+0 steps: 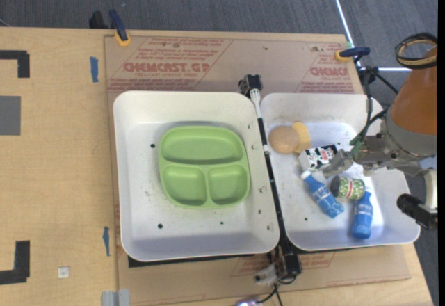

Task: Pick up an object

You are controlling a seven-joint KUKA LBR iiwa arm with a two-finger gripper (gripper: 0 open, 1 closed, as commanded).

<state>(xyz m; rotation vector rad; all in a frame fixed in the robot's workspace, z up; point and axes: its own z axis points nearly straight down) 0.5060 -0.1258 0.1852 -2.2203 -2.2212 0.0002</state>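
The right bin (292, 224) holds several small items. A tan round piece with a yellow end (285, 138) lies at its upper left. A black-and-white patterned item (318, 156) sits beside it. Below are a blue bottle (324, 197), a green can (350, 189) and a second blue bottle (361, 218). My gripper (340, 163) reaches in from the right and hangs low in the bin. It is just right of the patterned item and above the green can. Nothing is visibly held in it.
The left bin (132, 179) holds a green divided plate (204, 165). A dark ridge (266, 165) separates the two bins. The arm's orange band (417, 97) and grey wrist overhang the right bin's right wall. Clamps (122, 35) pin the cardboard sheet at the back.
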